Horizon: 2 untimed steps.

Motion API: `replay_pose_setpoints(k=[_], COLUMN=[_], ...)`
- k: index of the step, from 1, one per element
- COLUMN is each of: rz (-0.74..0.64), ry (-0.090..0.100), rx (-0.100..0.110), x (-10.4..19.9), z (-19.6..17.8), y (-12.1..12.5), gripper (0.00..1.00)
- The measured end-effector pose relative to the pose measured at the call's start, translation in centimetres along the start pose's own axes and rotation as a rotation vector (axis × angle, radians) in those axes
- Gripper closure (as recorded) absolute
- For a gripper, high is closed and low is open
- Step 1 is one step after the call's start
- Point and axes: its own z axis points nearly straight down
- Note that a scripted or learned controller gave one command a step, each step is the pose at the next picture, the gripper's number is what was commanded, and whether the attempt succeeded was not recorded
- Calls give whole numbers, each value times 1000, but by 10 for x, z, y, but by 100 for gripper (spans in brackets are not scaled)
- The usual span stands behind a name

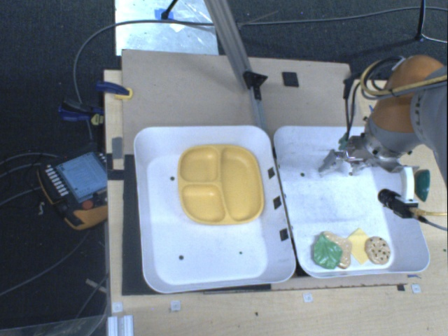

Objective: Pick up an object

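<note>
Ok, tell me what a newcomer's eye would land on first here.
First the yellow tray, a three-compartment dish lying in the middle of the left bin. Then the arm with its orange band at the right edge, its gripper over the upper part of the right bin. Last, a cluster of small items, green, tan and yellow, in that bin's near end.

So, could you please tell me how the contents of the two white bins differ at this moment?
The left bin holds one large yellow divided plate, lying near its upper middle. The right bin holds several small pieces: a green leaf-like item, a yellow wedge and a round cookie, clustered at its near edge. The gripper hovers over the right bin. Both bins are shallow and white.
</note>
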Motion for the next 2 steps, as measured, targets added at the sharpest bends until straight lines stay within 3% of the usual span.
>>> replay_pose_setpoints(k=[1, 2], rz=[0, -1], ry=[0, -3], rx=[-4, -12], x=[0, -1], z=[25, 11], y=[1, 4], gripper=[0, 100])
